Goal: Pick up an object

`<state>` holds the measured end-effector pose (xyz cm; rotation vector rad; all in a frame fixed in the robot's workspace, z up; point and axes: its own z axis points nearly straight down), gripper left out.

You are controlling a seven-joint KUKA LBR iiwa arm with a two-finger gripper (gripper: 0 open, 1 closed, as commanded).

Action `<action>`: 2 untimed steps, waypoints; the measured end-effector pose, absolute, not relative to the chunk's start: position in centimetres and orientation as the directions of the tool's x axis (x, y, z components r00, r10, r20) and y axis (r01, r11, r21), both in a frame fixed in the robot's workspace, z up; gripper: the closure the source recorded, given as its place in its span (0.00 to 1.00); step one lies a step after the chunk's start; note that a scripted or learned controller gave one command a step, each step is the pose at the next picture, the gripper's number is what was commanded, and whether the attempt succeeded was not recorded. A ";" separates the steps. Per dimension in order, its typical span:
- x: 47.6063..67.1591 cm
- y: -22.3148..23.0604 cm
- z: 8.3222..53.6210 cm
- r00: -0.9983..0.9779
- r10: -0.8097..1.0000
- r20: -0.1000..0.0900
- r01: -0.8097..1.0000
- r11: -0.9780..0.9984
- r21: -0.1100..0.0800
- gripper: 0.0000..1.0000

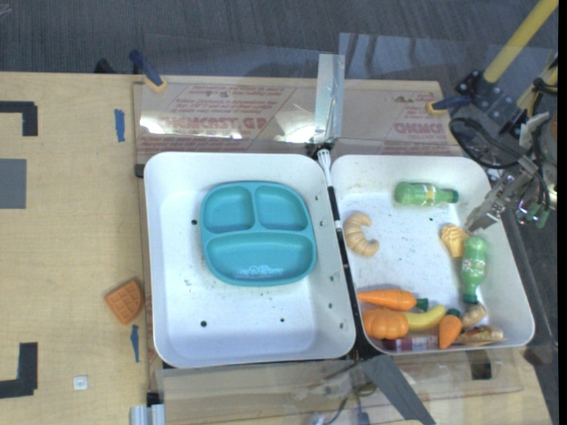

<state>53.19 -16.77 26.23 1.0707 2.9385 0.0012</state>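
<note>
right bin: loose toy food scattered on its floor. green bottle lies flat near the far wall. croissant sits toward the left wall, apart from the rest. a second green bottle lies along the right wall, with a small yellow piece touching its upper end. near corner holds a cluster: carrot lying flat, an orange round fruit just below it, a banana beside that, a second smaller carrot tilted, and some tan and dark bits by the front wall, too jumbled to name

gripper: comes in over the bin's right rim, tip just above and beside the yellow piece; nothing visible between the fingers; cannot tell how far apart they stand. cables and dark hardware behind it at the right

left bin: teal divided plate flat near the centre, three compartments, two small at the far side, one long at the near side

wooden bench: small orange waffle lies outside the left bin, near its front left corner
</note>
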 end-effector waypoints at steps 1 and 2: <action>51.1 -15.2 12.3 -0.829 0.559 0.005 0.559 0.829 -0.001 1.00; 51.3 -15.3 12.7 -0.829 0.559 -0.004 0.559 0.829 0.002 0.00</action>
